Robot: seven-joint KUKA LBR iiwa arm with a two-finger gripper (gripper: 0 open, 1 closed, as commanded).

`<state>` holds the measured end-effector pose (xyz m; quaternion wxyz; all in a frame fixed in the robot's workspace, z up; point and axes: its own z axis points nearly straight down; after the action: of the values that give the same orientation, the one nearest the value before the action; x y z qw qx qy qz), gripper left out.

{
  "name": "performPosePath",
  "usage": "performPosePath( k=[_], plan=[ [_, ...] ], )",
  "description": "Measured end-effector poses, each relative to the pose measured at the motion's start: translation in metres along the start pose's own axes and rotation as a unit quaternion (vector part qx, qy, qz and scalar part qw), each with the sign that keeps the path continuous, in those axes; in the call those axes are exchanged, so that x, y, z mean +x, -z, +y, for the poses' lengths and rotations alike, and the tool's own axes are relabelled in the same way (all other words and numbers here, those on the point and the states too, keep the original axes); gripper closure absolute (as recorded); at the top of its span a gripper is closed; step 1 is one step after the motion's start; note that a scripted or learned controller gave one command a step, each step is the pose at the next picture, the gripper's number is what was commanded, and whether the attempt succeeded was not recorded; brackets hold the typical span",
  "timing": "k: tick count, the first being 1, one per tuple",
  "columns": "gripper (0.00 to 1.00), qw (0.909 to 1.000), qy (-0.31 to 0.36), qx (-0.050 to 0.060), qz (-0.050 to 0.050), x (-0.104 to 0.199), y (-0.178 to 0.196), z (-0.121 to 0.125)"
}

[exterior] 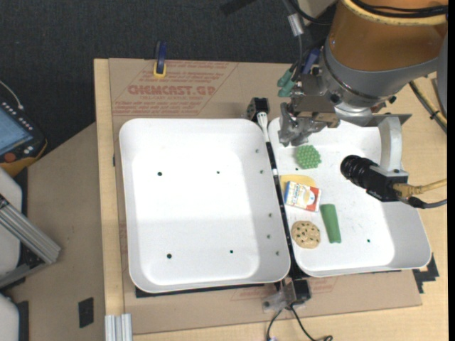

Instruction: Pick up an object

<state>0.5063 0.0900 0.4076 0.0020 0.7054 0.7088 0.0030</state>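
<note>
The gripper [293,130] hangs low over the right bin [370,251], just above a bumpy green ball [308,155]; whether its fingers are open cannot be told. Nearby lie a yellow card [300,192], green block [330,223] and cookie [306,234]. The ball looks light, soft and apt to roll; a grasp across its middle seems best.

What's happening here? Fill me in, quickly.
A grey and orange robot arm reaches in over the right bin, its end effector hovering just above a bumpy green ball. Nothing is visibly grasped. A yellow card, a green block and a cookie lie in that bin. The left bin sits beside it.
</note>
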Motion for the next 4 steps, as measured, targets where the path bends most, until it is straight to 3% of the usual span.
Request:
performPosePath(
  k=[1,2,3,4],
  plan=[
    [1.00,1.0000,-0.001,0.006,-0.001,0.039,-0.037,-0.022],
    [1.00,1.0000,-0.001,0.003,0.000,0.052,-0.031,-0.027],
    [1.00,1.0000,-0.004,0.006,-0.001,0.014,-0.055,-0.028],
    [1.00,1.0000,-0.001,0.001,0.000,0.035,-0.001,-0.027]
  ],
)
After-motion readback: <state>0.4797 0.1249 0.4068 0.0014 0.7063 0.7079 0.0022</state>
